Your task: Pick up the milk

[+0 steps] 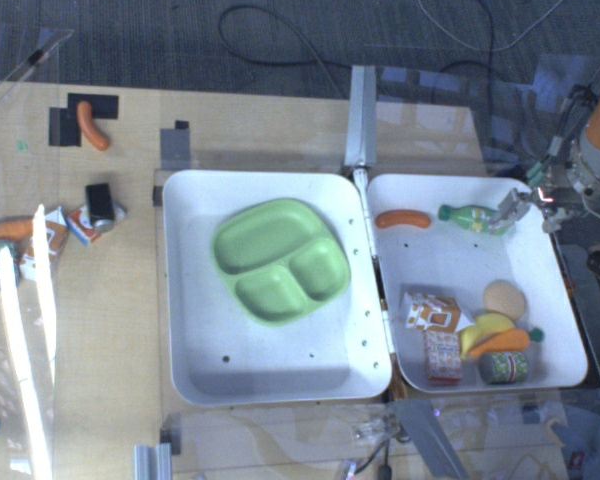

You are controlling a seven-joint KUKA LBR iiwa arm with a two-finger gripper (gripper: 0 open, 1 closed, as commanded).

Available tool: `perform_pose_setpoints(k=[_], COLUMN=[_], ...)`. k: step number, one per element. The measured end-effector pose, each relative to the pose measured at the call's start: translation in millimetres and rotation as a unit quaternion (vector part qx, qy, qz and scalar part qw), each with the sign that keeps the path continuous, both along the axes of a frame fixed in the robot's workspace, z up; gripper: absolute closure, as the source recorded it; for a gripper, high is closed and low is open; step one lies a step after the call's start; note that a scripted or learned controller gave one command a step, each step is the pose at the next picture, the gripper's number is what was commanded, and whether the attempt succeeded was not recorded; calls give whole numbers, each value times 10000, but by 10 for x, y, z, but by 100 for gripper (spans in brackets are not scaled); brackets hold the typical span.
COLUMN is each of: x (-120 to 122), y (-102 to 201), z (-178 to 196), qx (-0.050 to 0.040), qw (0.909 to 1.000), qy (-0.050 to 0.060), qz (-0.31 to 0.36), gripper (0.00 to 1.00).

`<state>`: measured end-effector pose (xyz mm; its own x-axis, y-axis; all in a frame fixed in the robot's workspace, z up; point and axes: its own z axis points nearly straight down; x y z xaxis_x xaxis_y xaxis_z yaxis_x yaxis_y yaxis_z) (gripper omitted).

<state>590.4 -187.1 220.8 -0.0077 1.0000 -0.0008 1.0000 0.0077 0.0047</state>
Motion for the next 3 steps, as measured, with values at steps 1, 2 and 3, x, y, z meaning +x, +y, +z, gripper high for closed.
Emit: perform_pose_setpoints(k=[1,2,3], x=[-127,-102,-103], y=[79,90,90], z=[304,424,424], qx=[-11,-21,-20], qw=[9983,9981,9981], qy=[-16,-53,-53], qz=[584,610,608], gripper=[0,100,0])
